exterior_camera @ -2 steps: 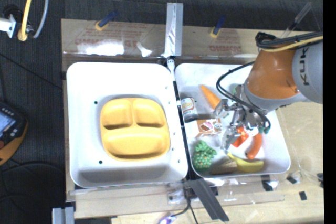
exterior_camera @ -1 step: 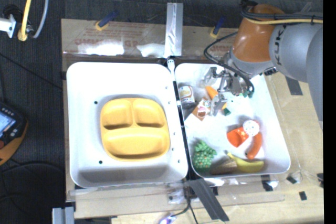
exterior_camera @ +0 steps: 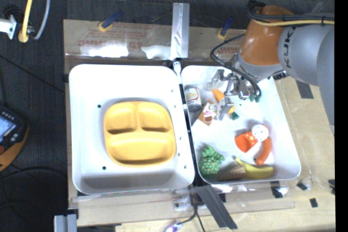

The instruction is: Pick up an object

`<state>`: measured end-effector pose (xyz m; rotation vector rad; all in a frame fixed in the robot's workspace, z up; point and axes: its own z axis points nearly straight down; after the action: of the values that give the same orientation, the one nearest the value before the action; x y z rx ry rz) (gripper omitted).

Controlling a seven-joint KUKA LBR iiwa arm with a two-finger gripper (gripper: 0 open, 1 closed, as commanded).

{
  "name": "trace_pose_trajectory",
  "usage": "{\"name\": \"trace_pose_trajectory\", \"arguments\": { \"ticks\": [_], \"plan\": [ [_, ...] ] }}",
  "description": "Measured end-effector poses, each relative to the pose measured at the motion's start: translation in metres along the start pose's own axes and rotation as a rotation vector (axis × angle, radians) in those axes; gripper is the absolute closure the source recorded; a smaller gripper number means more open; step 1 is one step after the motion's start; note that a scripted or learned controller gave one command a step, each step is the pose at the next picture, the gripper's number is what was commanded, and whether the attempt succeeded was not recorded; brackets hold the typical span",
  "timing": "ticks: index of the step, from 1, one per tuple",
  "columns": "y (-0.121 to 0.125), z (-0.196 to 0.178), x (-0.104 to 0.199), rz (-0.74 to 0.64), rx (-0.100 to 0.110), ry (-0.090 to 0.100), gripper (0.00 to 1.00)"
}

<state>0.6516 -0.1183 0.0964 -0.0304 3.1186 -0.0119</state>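
Observation:
My gripper (exterior_camera: 227, 100) hangs low in the upper middle of the right bin (exterior_camera: 288, 133), below the orange band of the arm (exterior_camera: 261, 41). Right beside it lie a small orange piece (exterior_camera: 217, 94), a little red and white carton (exterior_camera: 207, 114) and a green piece (exterior_camera: 233, 113). A small can (exterior_camera: 192, 97) stands to its left by the bin's wall. I see nothing clearly held.
Lower in the right bin lie a red cup (exterior_camera: 245, 142), a white round piece (exterior_camera: 260, 131), an orange sausage shape (exterior_camera: 263, 151), a banana (exterior_camera: 256, 170) and green broccoli (exterior_camera: 210, 160). The left bin (exterior_camera: 87, 89) holds a yellow divided tray (exterior_camera: 140, 132).

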Motion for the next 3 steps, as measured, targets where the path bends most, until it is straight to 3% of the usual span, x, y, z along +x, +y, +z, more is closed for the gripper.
{"name": "trace_pose_trajectory", "arguments": {
  "ticks": [1,2,3],
  "plan": [
    [0.005,0.0,0.001,0.09,0.0,0.001,0.0],
    [0.02,0.006,0.022,0.127,-0.004,0.009,0.0],
    [-0.031,0.005,0.067,0.123,-0.003,0.011,0.0]
  ]
}}
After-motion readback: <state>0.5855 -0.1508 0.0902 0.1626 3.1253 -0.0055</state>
